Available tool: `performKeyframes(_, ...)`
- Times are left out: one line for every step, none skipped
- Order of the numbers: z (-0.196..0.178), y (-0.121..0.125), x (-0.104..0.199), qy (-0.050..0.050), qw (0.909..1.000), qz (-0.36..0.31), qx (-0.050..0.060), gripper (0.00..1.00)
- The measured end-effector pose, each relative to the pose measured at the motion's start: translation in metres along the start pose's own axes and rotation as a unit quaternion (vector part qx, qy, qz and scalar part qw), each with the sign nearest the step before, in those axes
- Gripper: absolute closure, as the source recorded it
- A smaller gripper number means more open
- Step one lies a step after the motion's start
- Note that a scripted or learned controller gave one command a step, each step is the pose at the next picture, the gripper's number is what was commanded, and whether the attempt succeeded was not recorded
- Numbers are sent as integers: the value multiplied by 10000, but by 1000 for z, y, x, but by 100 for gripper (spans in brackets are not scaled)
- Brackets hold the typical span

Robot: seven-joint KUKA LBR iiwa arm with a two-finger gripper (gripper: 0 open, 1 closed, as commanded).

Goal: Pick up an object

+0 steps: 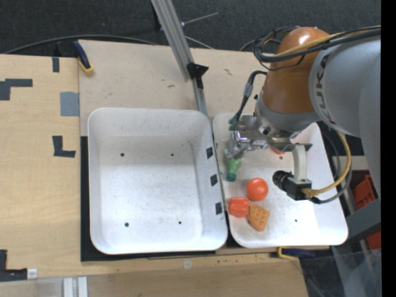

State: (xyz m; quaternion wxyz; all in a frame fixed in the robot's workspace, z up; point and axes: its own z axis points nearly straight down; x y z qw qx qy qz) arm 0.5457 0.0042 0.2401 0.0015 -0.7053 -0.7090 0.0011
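Claw [236, 156] low at right bin's [322, 228] left edge, touching green thing [232, 169], grip unclear; orange ball [257, 189], red thing [237, 207], waffle [258, 217] near front edge.

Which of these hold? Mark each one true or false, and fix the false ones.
1. The hand is over the right bin. True.
2. A green thing lies right under the hand, near the bin's left wall. True.
3. The orange ball lies in the left bin. False: it lies in the right bin, beside the waffle.
4. The waffle sits at the far end of the right bin. False: it sits toward the near end, next to a red-orange piece.
5. The arm reaches in from the right. True.
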Motion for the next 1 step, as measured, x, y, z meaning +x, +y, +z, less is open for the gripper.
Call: performKeyframes(17, -3, 54, 2, 10000, -7, 4, 100)
